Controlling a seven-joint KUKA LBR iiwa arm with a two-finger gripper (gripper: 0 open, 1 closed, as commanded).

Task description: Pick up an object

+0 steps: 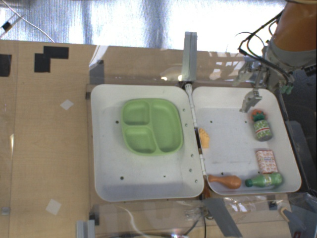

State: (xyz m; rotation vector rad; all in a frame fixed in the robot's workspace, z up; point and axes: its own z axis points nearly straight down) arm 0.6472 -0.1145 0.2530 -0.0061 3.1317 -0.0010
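Note:
My gripper (251,99) hangs over the far right part of the right bin (223,118), with nothing seen in its grasp. Just below it in the view lies a small bottle with a red cap and a green label (261,127). Nearer the front right corner are a pink box (266,161) and a green bottle (265,181) lying on its side. A brown and orange drumstick-shaped toy (225,181) rests along the front wall. A yellow piece (203,139) sits against the bin's left wall.
The left bin (109,172) holds a green divided plate (151,126) near its middle. A grey post (189,56) stands behind the divider between the bins. Black cables (255,36) loop off the arm at the upper right.

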